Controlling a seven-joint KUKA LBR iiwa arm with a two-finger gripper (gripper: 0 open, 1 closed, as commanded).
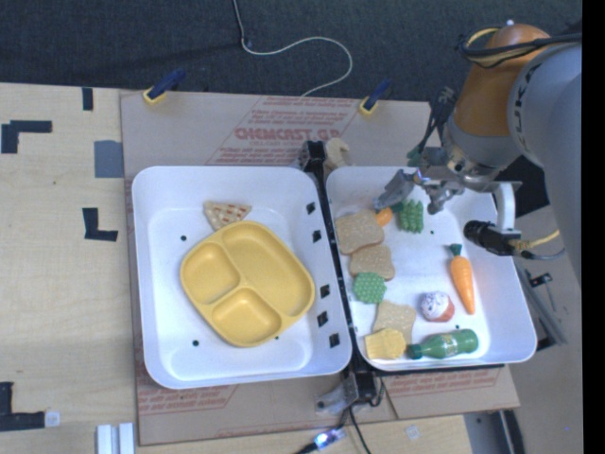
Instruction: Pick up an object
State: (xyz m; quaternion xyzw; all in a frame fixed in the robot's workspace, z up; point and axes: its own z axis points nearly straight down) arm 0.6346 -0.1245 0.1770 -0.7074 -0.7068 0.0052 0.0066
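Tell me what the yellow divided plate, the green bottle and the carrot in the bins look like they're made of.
Yellow divided plate: likely molded plastic, one even color with a soft sheen and rounded compartments. Green bottle: probably glossy plastic, judging by bright highlights along its side. Carrot: looks like a toy, smooth uniform orange with a stiff green top, so plastic or rubber; which one can't be told.

grey arm point(558, 93), orange band point(492, 83), black cables, metallic end effector point(416, 192)
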